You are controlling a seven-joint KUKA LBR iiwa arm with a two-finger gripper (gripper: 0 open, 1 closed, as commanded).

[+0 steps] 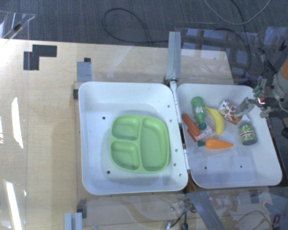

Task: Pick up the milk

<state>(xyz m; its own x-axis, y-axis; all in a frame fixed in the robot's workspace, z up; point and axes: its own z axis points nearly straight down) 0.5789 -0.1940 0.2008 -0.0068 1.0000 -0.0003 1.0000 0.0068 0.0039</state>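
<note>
Right bin: its near rim lies closest to the lens, and the clutter sits in its far half.
Left bin: holds a green divided plate at its centre, no part of this job.
Milk: a small patterned carton, tipped on its side, toward 2 o'clock in the right bin.
Neighbours: a banana just beside the carton at its 9 o'clock, a green-labelled can near at 5 o'clock, a carrot farther off at 6 o'clock, and a green bottle beyond the banana.
Gripper: hangs at the carton's 3 o'clock, just beside it or touching. The slant hides which, and whether it is spread or pressed together cannot be told.
Step in hand: apparently the approach; no grasp is seen.
Doing it well: centre over the carton rather than its 3 o'clock edge, and close across its narrower faces. Come down straight so the banana and can are not nudged.
Risk: a tilted carton may skid or roll away under an off-centre pinch.
</note>
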